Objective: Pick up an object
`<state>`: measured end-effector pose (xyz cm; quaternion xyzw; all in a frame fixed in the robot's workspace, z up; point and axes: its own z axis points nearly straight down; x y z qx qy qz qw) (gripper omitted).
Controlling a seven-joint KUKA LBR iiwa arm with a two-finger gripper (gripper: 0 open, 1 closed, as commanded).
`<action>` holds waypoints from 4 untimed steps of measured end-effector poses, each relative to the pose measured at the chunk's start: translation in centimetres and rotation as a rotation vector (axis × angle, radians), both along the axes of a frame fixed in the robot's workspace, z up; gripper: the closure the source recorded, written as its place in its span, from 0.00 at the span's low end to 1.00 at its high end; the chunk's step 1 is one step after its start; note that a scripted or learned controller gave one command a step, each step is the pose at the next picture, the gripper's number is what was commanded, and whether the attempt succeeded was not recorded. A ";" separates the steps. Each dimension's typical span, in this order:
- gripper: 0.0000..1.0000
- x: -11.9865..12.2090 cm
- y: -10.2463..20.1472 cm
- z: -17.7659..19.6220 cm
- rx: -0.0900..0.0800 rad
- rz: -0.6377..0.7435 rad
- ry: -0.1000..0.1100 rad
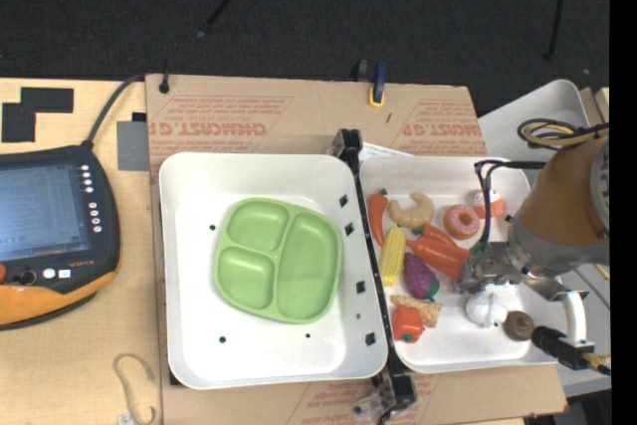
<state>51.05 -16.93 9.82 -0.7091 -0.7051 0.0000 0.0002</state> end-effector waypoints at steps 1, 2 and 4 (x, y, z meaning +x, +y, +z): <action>1.00 0.4 -0.1 6.3 -0.001 0.006 -0.003; 1.00 0.0 -1.0 12.2 -0.002 0.005 -0.004; 1.00 2.6 2.3 12.3 0.002 0.009 0.001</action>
